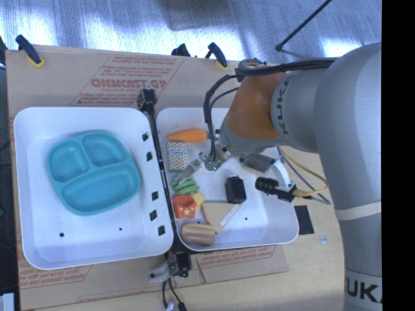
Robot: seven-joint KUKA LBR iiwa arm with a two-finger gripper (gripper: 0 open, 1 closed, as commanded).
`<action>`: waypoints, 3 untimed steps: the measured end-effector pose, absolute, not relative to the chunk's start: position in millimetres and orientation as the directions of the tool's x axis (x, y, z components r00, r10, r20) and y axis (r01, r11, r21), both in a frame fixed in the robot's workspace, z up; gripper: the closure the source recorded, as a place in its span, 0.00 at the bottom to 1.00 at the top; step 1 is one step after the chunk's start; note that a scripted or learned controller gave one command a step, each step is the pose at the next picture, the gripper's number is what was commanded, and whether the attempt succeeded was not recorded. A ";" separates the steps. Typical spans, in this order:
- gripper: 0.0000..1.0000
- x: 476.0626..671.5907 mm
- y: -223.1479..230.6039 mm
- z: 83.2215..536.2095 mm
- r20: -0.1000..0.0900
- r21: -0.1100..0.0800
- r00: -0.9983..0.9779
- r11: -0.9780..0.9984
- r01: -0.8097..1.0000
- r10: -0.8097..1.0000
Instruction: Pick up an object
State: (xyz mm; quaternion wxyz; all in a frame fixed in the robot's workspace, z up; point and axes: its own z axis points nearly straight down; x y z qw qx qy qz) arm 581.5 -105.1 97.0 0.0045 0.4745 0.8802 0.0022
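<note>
Two white bins sit side by side on the tabletop [305, 264], which is covered with brown cardboard. The left bin [39, 238] holds a blue divided plate [93, 172], lying flat near its middle. The right bin [282, 229] holds the loose objects: an orange carrot [188, 135] at the top, a grey patterned block [177, 154] just below it, a green piece [185, 187] at the left wall, a red cube [184, 207] beneath that, a tan roll [198, 234] at the bottom edge, a pale spatula-like piece [220, 212] beside the cube, and a small black block [235, 189] near the middle. We note the grey arm [324, 102] with its orange band [256, 109] reaching in from the right, over the right bin's upper middle. The fingers [209, 162] sit low, between the carrot and the black block, near a grey metallic piece [187, 172]. We cannot tell whether they are wide or narrow, and we see no object between them.
</note>
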 end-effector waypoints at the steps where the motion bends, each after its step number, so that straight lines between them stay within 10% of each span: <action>1: 0.00 636.0 -105.0 90.7 0.026 -0.033 -0.597 0.598 0.801 0.801; 2: 0.00 657.5 -23.6 193.5 -0.002 0.001 -0.713 0.713 0.701 0.701; 3: 0.00 643.7 -89.7 101.4 -0.002 0.000 -0.720 0.720 0.694 0.694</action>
